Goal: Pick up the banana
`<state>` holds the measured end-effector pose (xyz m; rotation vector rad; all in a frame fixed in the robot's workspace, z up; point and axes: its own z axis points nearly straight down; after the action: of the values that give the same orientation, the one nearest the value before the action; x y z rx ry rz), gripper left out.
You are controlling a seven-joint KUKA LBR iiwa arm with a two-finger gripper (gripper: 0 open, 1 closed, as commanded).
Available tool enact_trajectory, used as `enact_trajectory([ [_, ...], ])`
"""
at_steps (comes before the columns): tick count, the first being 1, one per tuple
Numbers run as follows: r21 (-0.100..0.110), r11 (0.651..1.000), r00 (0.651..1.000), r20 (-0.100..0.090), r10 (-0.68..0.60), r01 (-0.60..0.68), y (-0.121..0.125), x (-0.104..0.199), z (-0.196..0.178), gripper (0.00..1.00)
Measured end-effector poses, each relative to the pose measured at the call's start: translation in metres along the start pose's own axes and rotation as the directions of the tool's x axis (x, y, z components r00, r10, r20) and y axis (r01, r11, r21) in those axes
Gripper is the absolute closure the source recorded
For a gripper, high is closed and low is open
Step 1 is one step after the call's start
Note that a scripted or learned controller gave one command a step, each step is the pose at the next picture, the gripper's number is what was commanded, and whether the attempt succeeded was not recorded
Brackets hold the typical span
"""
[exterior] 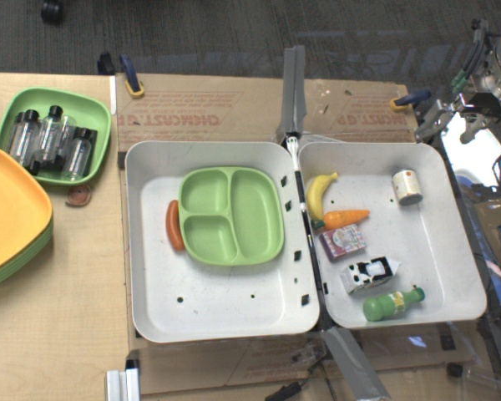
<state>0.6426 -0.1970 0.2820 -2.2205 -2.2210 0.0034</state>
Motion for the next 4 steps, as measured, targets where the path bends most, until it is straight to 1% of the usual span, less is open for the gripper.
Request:
enact_trajectory([
  [1,0.0,1.0,1.0,0.001,-0.029,0.029,0.016,0.025,0.041,0.0],
  [2,-0.001,0.937,0.937,0.0,-0.348,0.348,-0.003,0.057,0.065,0.0],
  [3,-0.001,0.922,0.922,0.001,-0.388,0.388,0.017,0.108,0.091,0.0],
  [4,-0.003,0.923,0.923,0.002,-0.385,0.385,0.017,0.107,0.081,1.0],
])
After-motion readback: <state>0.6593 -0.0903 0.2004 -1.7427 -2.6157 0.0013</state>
